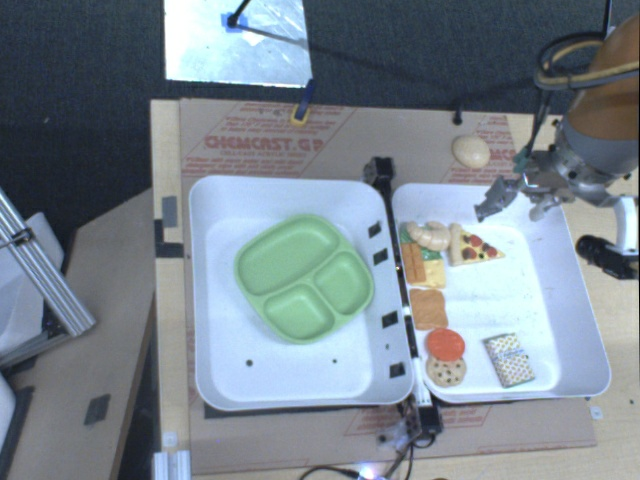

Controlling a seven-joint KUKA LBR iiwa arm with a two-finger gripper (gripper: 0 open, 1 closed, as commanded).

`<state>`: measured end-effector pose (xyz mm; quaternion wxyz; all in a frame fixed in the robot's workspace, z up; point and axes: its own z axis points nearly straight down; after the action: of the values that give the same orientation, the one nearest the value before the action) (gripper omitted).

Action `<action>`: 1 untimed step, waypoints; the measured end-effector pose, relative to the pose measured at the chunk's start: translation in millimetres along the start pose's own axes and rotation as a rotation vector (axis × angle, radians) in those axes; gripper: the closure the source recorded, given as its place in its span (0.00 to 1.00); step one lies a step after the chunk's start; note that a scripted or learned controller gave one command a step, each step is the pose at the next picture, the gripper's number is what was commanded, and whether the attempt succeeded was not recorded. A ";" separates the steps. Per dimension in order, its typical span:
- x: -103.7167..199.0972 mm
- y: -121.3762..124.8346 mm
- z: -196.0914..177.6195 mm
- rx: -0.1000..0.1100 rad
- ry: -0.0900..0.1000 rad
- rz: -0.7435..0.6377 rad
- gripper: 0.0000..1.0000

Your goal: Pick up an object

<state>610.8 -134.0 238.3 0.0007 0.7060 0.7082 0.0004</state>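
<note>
Arm at the frame's right edge carries its jaws [518, 196], spread and empty, over the upper rim of the right bin [570, 298]; the nearest object, a pizza slice [474, 248], lies just lower-left, pointing right.

Right bin [560, 308]: right half bare, open to reach. Food crowds left edge: pizza [475, 247], toast [429, 308], tomato [446, 344], cookie [446, 371]; packet [509, 358] near middle. Left bin [215, 268]: green tray [303, 278] fills centre, margins bare.
</note>
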 end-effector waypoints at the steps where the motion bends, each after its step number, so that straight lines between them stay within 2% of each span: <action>1: -2.2 -9.6 56.0 0.004 0.001 0.002 0.00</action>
<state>601.3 -136.3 182.4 -0.0011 0.7067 0.7075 -0.0008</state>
